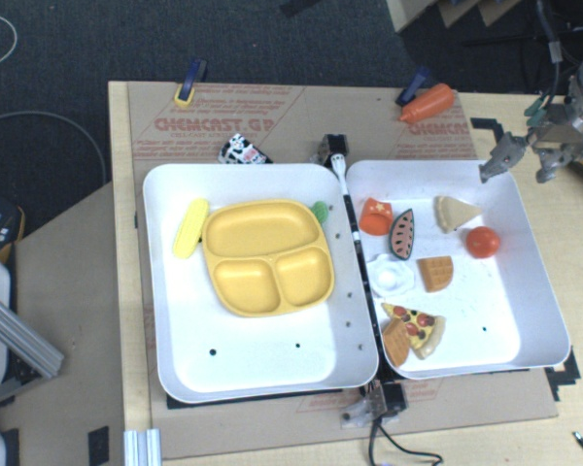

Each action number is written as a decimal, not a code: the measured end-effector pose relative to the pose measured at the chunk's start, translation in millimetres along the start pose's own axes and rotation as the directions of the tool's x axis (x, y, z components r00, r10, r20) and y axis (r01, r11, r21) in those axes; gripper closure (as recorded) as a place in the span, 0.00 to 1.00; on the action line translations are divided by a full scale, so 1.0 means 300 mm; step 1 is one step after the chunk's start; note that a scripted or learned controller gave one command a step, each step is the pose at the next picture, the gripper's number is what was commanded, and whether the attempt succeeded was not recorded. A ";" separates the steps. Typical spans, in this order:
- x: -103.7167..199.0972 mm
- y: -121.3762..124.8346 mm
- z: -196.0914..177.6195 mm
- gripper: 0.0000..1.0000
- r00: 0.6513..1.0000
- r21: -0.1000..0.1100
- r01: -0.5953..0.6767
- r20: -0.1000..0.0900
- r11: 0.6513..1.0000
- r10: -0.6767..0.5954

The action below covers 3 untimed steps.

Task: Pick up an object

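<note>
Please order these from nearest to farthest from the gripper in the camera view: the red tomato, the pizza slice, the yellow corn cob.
From the gripper:
1. Round red tomato, right bin, just below it.
2. Pizza slice, right bin's front.
3. Yellow corn cob, left bin, beside the yellow divided plate.

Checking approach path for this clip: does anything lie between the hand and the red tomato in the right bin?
Nothing visible does. The hand hangs over the right bin's upper right rim; the red tomato lies below it, with only bare bin floor between.

Bench bears two white bins side by side.
</note>
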<state>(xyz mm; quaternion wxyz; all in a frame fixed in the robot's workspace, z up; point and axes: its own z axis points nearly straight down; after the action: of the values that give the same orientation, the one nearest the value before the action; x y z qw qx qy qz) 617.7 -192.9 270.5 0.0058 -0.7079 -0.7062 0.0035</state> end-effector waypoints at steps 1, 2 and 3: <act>0.002 0.007 -0.024 0.00 1.000 -0.013 0.003 0.003 1.000 -0.003; 0.012 -0.001 0.186 0.00 1.000 -0.006 0.003 0.001 1.000 -0.003; 0.033 0.028 0.374 0.00 1.000 -0.008 0.005 0.002 1.000 -0.005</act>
<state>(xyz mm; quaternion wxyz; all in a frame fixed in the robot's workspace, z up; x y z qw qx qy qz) 624.7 -182.7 158.2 0.0025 -0.7062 -0.7080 0.0013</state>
